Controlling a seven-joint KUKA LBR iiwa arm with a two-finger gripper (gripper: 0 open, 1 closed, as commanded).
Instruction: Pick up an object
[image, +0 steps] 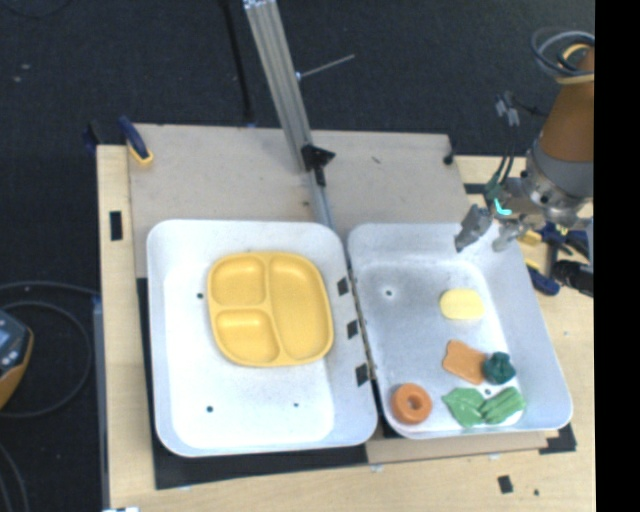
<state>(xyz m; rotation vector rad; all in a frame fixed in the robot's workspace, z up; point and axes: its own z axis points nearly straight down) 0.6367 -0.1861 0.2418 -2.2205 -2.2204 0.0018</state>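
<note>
Jaws (490, 232) spread, empty, over right bin (420, 260) holding five items.

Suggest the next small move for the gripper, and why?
Probably move the gripper toward the camera and down over the pale yellow piece. The gripper sits above the right bin's far edge with nothing between its open fingers. That piece is the nearest object and lies apart from the orange ring and green items.

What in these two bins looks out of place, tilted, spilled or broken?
Nothing stands out. The yellow divided tray lies flat in the left bin, slightly turned. In the right bin the toy foods lie loose and whole, mostly gathered toward its near right corner. The gripper hangs above its far right edge.
</note>
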